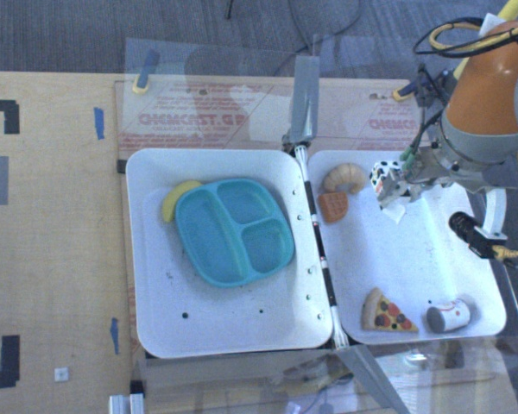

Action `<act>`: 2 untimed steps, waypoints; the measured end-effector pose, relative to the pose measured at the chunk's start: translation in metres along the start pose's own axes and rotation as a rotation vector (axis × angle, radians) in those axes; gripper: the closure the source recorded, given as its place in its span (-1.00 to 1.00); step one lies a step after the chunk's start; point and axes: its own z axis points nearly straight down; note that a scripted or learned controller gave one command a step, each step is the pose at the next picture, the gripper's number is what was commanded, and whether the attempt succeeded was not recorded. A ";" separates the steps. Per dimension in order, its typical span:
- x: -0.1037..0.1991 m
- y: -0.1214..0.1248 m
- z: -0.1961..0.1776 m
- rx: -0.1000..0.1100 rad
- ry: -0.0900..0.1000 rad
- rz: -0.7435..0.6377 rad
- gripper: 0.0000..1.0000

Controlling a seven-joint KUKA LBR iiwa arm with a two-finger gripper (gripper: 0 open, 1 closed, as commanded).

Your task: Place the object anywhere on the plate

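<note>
A blue divided plate (233, 231) lies in the left bin (155, 317), partly covering a yellow banana (174, 198). My gripper (394, 188) hangs over the upper part of the right bin (432, 257), well to the right of the plate. It is shut on a small white thing with dark spots (382, 176), which pokes out at its left side.
In the right bin lie a tan croissant (345, 177) and an orange piece (332, 206) by the left wall, and a pizza slice (385, 311) and a grey can (450, 315) at the front. A metal divider (315, 231) separates the bins.
</note>
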 end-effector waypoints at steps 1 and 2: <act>0.087 -0.019 -0.054 0.000 -0.001 -0.095 1.00; 0.136 0.040 0.031 0.002 0.000 -0.170 1.00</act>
